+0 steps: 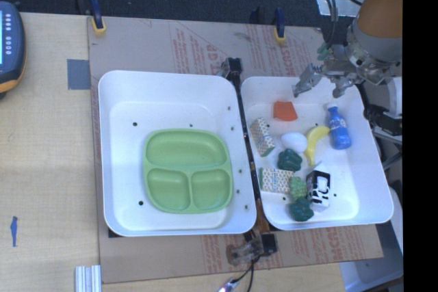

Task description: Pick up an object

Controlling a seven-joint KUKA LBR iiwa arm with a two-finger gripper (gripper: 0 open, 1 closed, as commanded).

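Hovering over the right bin [369, 167] at its twelve o'clock edge, the arm looks poised between tries, nothing lifted yet. The gripper [321, 82] hangs spread wide and empty, touching nothing. My guess: it must drop toward the orange block [285, 111], just at its seven o'clock, then close.
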